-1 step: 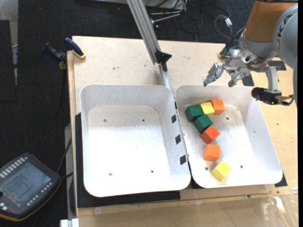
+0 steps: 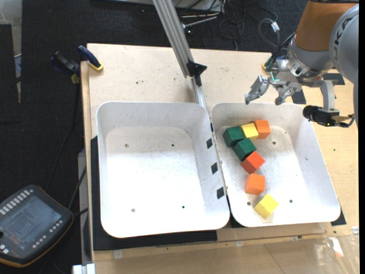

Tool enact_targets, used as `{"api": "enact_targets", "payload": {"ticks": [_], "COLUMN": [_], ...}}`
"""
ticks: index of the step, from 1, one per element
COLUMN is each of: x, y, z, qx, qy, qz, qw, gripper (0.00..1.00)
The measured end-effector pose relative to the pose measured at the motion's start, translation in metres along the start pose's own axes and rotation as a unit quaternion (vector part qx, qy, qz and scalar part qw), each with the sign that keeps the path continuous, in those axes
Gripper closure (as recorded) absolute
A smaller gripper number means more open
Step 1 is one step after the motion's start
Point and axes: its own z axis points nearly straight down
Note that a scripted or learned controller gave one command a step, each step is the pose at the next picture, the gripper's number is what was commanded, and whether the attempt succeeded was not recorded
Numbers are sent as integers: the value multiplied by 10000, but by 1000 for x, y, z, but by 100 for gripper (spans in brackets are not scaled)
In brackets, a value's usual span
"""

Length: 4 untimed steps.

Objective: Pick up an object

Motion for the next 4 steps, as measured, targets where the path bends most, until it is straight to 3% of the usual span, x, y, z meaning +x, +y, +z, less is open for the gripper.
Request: {"api": "enact_targets", "payload": {"ticks": [2,3,4], "x": [-7,-8,-9], "y": [-4,1,1], "z": [113,119,110], "qx": [-21,-98,-113], "qy": [-9,-21,-35], "qz": [16,13,14], "qw": [10000,9999,9999], "gripper": [0,0,100]}}
